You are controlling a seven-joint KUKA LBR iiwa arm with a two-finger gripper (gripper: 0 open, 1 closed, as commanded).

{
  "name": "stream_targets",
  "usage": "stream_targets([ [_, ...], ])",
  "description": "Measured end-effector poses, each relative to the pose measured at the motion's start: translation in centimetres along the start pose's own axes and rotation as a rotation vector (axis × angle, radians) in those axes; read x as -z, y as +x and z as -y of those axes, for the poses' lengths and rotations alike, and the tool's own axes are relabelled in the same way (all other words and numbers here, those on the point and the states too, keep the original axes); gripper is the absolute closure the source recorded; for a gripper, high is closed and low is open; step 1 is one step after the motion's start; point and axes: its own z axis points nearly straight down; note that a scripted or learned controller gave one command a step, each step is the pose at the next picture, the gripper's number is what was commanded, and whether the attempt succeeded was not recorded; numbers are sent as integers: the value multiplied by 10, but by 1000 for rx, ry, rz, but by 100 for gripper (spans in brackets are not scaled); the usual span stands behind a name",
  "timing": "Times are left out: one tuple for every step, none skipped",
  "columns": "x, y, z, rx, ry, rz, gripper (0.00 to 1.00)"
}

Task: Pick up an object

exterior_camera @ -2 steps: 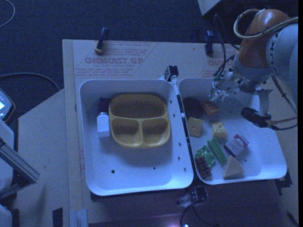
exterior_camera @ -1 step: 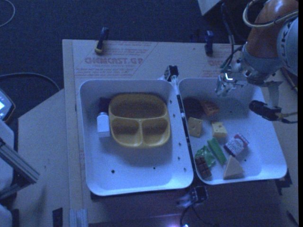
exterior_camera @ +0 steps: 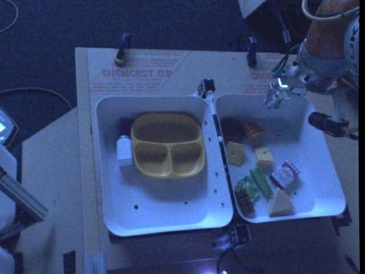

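Note:
My gripper [exterior_camera: 278,97] hangs over the far edge of the right bin [exterior_camera: 325,170], above and apart from the objects below. In that bin lie a dark round piece [exterior_camera: 231,128], an orange block [exterior_camera: 254,131], two yellow cheese pieces [exterior_camera: 235,152] [exterior_camera: 264,157], a pink-and-white carton [exterior_camera: 284,175], a green pod [exterior_camera: 262,181], a green leafy item [exterior_camera: 246,185], a brown chocolate bar [exterior_camera: 245,201] and a pale wedge [exterior_camera: 280,203]. Nothing shows between the fingers.
The left bin [exterior_camera: 114,204] holds a yellow divided plate [exterior_camera: 167,144] and a small white bottle [exterior_camera: 124,149] at its left side. Clamps [exterior_camera: 121,49] [exterior_camera: 251,49] stand on the board's far edge. The arm [exterior_camera: 336,33] enters from the upper right.

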Motion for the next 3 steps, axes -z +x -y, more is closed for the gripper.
stream_targets([
  [-11, 53, 11, 4, 10, -4, 100],
  [6, 107, 32, 5, 9, -4, 100],
  [-5, 108, 18, 0, 5, -1, 100],
])
